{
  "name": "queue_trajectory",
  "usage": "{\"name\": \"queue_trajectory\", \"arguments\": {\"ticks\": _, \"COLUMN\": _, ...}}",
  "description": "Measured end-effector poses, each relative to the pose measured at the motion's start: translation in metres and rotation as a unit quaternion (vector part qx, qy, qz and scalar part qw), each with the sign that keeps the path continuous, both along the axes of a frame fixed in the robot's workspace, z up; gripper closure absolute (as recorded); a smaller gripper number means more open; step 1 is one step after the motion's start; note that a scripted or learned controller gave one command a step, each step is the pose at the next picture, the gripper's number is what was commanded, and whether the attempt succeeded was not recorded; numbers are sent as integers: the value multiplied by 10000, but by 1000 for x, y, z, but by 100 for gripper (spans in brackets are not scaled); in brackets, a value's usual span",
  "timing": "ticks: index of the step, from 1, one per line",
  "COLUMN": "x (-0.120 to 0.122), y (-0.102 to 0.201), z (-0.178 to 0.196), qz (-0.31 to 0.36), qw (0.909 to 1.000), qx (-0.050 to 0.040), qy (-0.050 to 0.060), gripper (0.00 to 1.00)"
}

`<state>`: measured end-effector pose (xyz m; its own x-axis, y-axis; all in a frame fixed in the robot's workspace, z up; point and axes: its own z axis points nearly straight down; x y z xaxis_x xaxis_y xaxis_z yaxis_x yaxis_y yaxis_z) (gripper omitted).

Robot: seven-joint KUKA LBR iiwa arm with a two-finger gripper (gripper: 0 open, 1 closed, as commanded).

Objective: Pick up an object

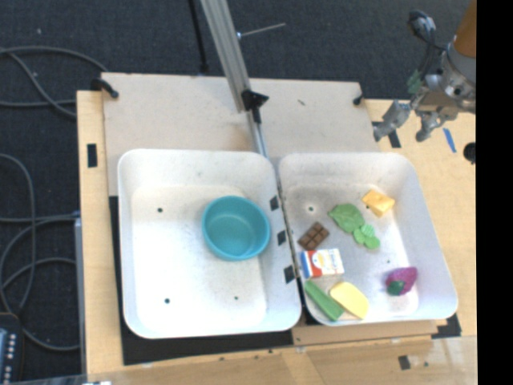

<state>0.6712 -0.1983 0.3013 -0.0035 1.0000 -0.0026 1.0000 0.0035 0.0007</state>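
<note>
Left bin [144, 295] first: one teal bowl [235, 228] sits alone near its middle. Over to the right bin [429, 239], where the toy food lies: chocolate bar [313, 235], small carton [322, 262], green leaf [347, 216], yellow wedge [378, 202], purple piece [401, 280]. Far right, the gripper [407, 123] hangs above the bench beyond the bin, jaws spread and holding nothing. By my read, nothing's picked yet; descent and grasp remain.

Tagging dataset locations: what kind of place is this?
Likely a robotics lab grasping bench: two white bins on a wooden bench, toy food like a chocolate bar, a blue bowl, loose cables on carpet.
</note>
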Motion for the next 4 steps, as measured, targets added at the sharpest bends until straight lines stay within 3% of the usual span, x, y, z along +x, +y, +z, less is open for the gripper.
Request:
{"name": "queue_trajectory", "arguments": {"ticks": 1, "x": 0, "y": -1, "z": 0, "qz": 0, "qw": 10000, "qx": -9, "qy": 4, "gripper": 0}}
{"name": "queue_trajectory", "arguments": {"ticks": 4, "x": -3, "y": -3, "z": -142, "qz": -21, "qw": 10000, "qx": -7, "qy": 20, "gripper": 0}}
